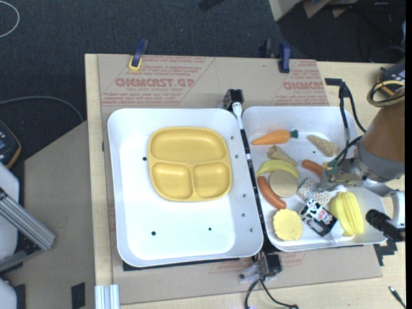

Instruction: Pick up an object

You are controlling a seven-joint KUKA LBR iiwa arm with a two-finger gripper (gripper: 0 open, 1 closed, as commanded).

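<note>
The right bin holds several toy foods: an orange carrot, a yellow banana, a long red sausage, a yellow round piece, a corn cob and a black and white toy. My gripper hangs low over the right side of this bin. It is just right of a short red sausage and above a speckled pale piece. The wrist hides what lies directly under it.
The left bin holds a yellow divided plate. A pale bread-like piece and a beige chunk lie at the back of the right bin. Clamps and cables sit along the bench's edges.
</note>
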